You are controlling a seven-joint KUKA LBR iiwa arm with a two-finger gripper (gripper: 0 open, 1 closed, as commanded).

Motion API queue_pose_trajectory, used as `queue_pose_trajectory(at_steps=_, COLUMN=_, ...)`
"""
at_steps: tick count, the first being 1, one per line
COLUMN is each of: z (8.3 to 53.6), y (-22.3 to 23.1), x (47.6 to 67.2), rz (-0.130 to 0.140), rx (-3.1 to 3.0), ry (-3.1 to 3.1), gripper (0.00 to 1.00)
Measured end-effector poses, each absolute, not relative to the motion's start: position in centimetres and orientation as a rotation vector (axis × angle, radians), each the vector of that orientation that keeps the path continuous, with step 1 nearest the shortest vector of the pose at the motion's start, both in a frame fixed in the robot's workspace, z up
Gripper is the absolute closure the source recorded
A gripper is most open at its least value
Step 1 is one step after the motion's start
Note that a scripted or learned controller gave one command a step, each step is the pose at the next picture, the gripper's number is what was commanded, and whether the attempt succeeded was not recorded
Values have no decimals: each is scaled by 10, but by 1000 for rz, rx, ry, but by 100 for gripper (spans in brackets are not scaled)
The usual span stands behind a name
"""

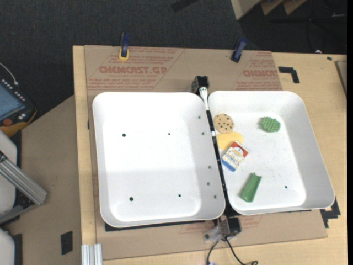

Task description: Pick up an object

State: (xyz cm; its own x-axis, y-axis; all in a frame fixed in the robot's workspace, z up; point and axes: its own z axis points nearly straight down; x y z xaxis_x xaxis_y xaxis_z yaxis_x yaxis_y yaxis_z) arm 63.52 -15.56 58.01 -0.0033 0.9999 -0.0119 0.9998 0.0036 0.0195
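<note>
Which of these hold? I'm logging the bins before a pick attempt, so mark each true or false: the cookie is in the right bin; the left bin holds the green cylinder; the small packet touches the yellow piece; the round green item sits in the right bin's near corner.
1. The cookie lies in the right bin. True.
2. The left bin holds the green cylinder. False: it lies in the right bin.
3. The small packet touches the yellow piece. True: it overlaps it.
4. The round green item sits in the near corner. False: far part.

The scene was lit brightly and evenly from above. The left bin [149, 159] was nearly washed out, with a brighter band seen across its lower half. Only short, soft shadows were cast inside the right bin [298, 148]. Fine detail was slightly softened throughout, and the dark floor [55, 15] was rendered grainy.
</note>
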Motion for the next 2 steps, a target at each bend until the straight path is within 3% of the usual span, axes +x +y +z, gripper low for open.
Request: queue_pose_trajectory(at_steps=2, z=602, y=-155, x=636, rz=13, rx=2193, ry=2203, gripper=100)
